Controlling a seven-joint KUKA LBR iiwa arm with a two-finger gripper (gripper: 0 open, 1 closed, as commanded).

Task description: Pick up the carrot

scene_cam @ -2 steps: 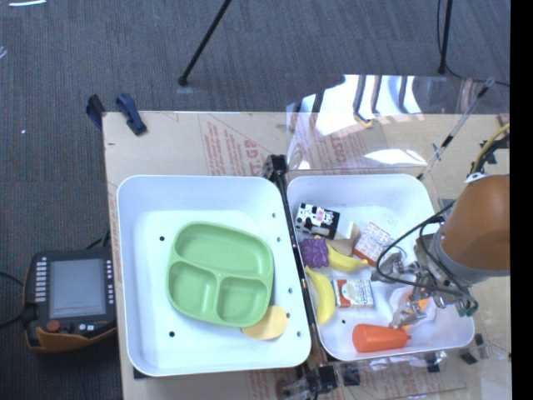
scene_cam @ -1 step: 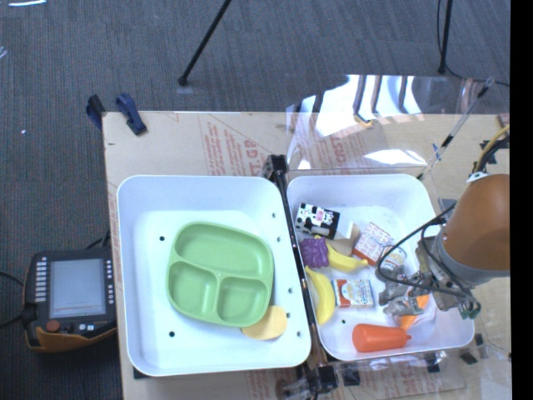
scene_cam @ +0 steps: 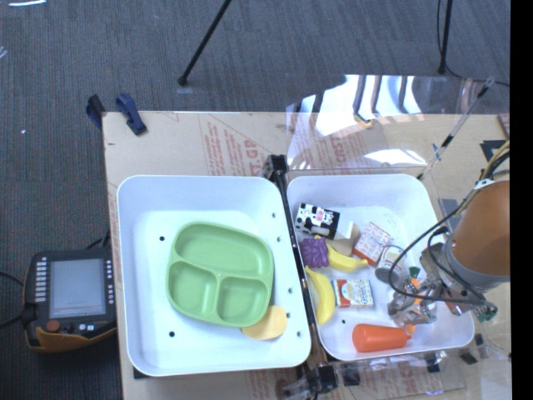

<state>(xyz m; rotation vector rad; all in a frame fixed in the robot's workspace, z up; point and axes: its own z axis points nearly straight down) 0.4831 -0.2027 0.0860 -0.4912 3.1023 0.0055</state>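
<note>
Nearest the camera, the carrot [scene_cam: 381, 337] is seen lying flat on the floor of the right bin [scene_cam: 366, 188], at roughly 5 o'clock in the frame, against the bin's near wall. It has not been lifted; nothing is clamped on it. The gripper [scene_cam: 414, 300] is placed just beside it, up toward 1 o'clock from the carrot, low over the bin, and whether contact is made cannot be told. Its state cannot be told, as the tip is a blurred tangle of metal and cable. The task is judged barely begun: approach looks made, while grasp and lift are left. Other items crowd the same bin: a banana [scene_cam: 321, 293] at 9 o'clock of the carrot, a small red-and-white carton [scene_cam: 353, 292], a purple item [scene_cam: 314, 252], a cow-print box [scene_cam: 318, 219]. The left bin [scene_cam: 137, 223] holds a green divided plate [scene_cam: 221, 273] with a yellow round piece [scene_cam: 266, 324] at its 5 o'clock edge. Both bins are set on a cardboard-covered bench [scene_cam: 200, 140]. Grey carpet [scene_cam: 100, 40] is seen beyond, tripod legs [scene_cam: 208, 36] at 12 o'clock, a teach pendant [scene_cam: 73, 294] on the floor at 9 o'clock.
</note>
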